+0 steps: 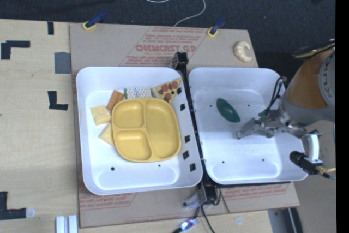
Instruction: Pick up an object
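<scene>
The gripper (244, 131) was seen low over the right bin (248, 172), reached in from the right; whether it was wide, narrow or holding anything could not be told. A dark green oval object (228, 109) was found on that bin's floor, near the gripper, up and to its left. A yellow divided plate (146, 129) was seen in the left bin (136, 180), with small flat pieces (101, 114) tucked around its upper left edge

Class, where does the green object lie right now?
The green object lies in the right bin, toward its upper left, just up and left of the gripper.
</scene>
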Controlling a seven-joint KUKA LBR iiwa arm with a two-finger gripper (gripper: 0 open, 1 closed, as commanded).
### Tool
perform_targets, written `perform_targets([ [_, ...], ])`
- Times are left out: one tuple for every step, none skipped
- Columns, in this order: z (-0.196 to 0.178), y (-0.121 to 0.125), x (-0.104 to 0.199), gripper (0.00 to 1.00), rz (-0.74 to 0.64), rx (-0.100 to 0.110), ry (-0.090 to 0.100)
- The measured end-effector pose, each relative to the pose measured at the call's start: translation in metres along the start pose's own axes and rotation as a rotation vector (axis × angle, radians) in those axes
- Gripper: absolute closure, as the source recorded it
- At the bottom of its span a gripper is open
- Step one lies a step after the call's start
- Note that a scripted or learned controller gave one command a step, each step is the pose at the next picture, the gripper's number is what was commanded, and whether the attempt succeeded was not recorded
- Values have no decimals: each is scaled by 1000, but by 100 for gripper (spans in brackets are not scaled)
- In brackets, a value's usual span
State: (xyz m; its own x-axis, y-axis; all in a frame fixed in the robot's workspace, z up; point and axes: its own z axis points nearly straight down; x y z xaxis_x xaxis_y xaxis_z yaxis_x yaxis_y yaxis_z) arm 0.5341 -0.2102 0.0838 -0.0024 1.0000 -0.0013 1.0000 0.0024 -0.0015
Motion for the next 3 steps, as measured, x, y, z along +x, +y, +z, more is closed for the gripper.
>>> perform_targets([
  [-12, 1, 0, 100, 0, -2, -1],
  [-73, 5, -5, 100, 1, -4, 0],
  [-118, 13, -2, 100, 0, -4, 0],
])
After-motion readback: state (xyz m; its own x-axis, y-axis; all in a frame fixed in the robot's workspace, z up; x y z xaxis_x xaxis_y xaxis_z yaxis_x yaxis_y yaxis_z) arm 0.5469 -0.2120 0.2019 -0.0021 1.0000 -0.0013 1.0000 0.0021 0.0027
